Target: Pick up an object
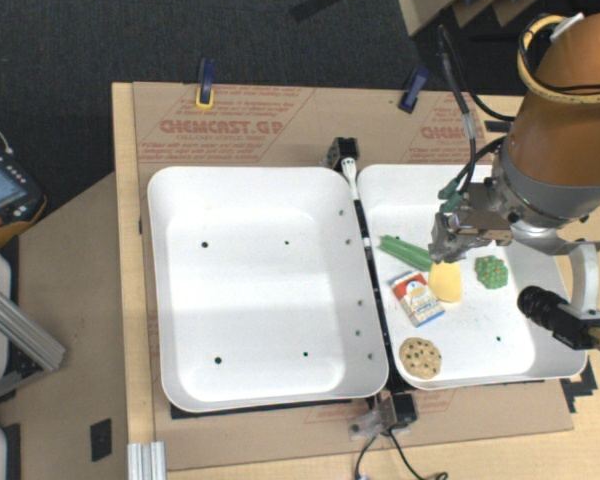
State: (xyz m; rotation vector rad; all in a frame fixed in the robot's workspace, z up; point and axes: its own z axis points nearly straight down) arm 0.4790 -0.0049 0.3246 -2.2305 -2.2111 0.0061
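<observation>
Yellow block [446,283] looks like the target, sitting in the right bin [540,363], and the gripper [448,252] is right down over its upper edge. Whether anything is clamped on it, I cannot tell from up here, the wrist hides the tips. It's crowded in there! A green stick [404,252] lies just to the left of the gripper, a red and white carton [417,297] sits touching or just beside the block on its lower left, a green knobbly toy [491,271] is near on the right, and a cookie [419,357] rests further down by the rim. The left bin [250,298] sits alongside, past the divider.

Here's the danger: with neighbours this close, a closing grip could catch the carton or nudge the stick instead. And if the contact is only on the block's top corner, I'd expect it to slip or tip out on the lift.
</observation>
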